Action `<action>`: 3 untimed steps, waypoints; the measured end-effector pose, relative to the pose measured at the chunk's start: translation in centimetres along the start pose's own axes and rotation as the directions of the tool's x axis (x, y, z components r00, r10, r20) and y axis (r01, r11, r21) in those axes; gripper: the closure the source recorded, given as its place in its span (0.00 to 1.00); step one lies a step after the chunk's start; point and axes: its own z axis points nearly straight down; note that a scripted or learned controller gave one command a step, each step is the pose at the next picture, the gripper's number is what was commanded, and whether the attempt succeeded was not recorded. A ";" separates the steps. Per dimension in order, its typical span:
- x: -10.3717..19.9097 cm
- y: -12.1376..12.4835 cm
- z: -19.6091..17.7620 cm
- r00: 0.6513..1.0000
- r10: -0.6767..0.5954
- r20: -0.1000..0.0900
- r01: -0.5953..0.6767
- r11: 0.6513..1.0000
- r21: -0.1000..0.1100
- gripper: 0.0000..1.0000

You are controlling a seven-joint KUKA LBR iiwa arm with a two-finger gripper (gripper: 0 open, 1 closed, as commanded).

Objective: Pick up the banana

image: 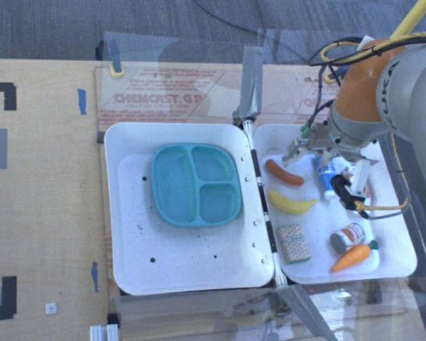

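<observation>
The gripper hangs over the far half of the right bin, under the grey wrist and the orange band of the arm, which comes in from the right. Blue and black parts of the tool crowd together there, and whether it is wide or narrow cannot be told from this slanted view. Nothing can be seen gripped in it.

Just left of the tool lies a red sausage, slanting from far left to near right. Nearer than the sausage, and apart from it, the banana rests on the bin floor, close to the bin's left wall, its curved yellow body running left to right with the thin tip pointing right. The tool stands to the right of the banana and slightly farther away, not touching it.

Nearer again sits a small speckled block. To its right, in the near right part of the bin, a small can with a grey lid lies on its side, and a carrot lies just beside it on the near side.

The left bin holds a teal divided plate with three compartments, set toward its far middle
</observation>
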 end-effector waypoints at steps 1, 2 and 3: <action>-5.7 -0.9 2.9 0.999 -0.035 -0.007 0.035 0.999 0.032 0.00; -11.4 -0.1 -3.8 0.998 -0.056 -0.007 0.056 0.998 0.039 0.00; -2.0 1.3 3.0 0.991 -0.132 -0.009 0.132 0.991 0.032 0.00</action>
